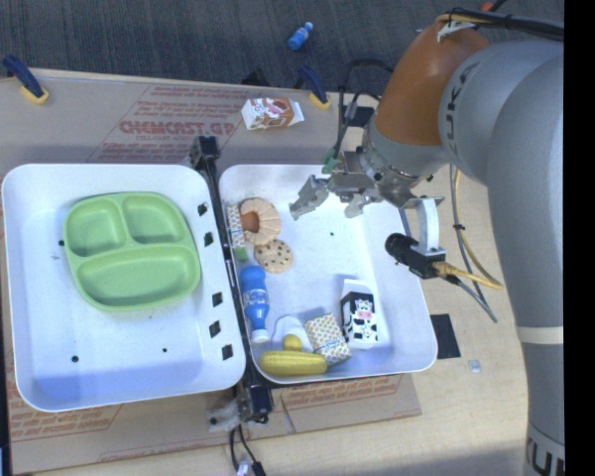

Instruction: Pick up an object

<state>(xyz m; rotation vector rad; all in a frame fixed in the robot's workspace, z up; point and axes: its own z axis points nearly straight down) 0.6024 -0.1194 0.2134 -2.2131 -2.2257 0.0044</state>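
My gripper (332, 201) hangs over the back of the right bin (407, 296), open, with nothing between its fingers. To its lower left a tan doughnut-like toy (259, 220) lies by the bin's left wall, with a chocolate-chip cookie (274, 256) just in front of it. A blue bottle (253, 301) lies further forward along the same wall. At the front of the bin are a yellow banana (294, 363), a small patterned box (327, 335) and a cow-print milk carton (359, 320).
The left bin (40, 365) holds a green divided plate (134, 249). A snack packet (273, 113) lies on the cardboard behind the bins. Blue clamps (25, 77) grip the board's back edge. The arm's grey body covers the right side.
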